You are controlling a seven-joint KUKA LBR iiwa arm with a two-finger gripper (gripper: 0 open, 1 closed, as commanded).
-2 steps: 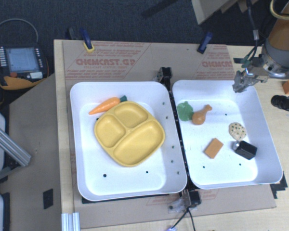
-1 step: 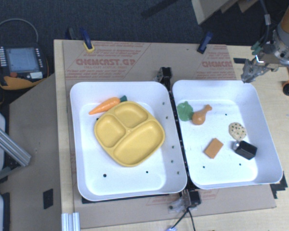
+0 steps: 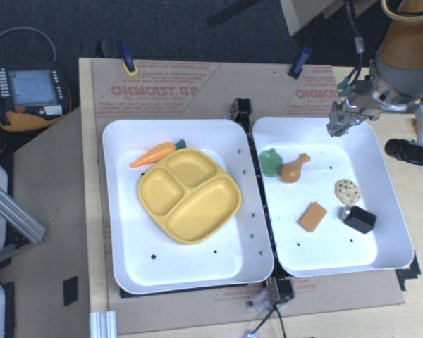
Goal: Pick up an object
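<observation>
Claw (image 3: 340,123), grip state unreadable, upper right over right bin (image 3: 388,182): should centre above drumstick (image 3: 295,167) before descending squarely.

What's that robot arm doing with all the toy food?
The robot arm is trying to pick something up. Its gripper is at the far edge of the right bin, with nothing seen in it. In that bin lie a green toy, a toy drumstick, a speckled cookie, an orange block and a black block. The left bin has a yellow divided plate with a toy carrot beside it.
</observation>
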